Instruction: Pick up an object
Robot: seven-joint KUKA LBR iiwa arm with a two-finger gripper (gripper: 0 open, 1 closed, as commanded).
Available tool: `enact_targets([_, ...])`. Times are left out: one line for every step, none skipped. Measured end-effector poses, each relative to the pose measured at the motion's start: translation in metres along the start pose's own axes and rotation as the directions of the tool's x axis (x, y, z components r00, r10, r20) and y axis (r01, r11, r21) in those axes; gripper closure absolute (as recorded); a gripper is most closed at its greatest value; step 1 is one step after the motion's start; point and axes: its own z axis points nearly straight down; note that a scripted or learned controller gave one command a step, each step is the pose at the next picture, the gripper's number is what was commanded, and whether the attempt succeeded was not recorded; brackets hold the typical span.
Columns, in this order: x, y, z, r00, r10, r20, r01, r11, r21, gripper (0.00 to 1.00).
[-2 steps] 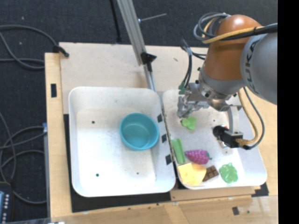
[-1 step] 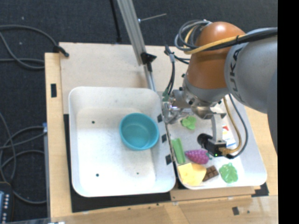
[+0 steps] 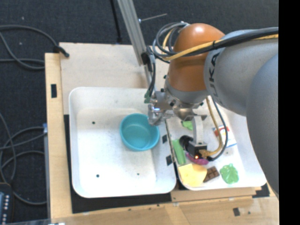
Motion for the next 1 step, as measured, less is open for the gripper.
enact_targets([-0.0018, 0.0, -0.0004, 1.0, 0.004, -0.001, -0.004, 1.0, 0.0, 0.0])
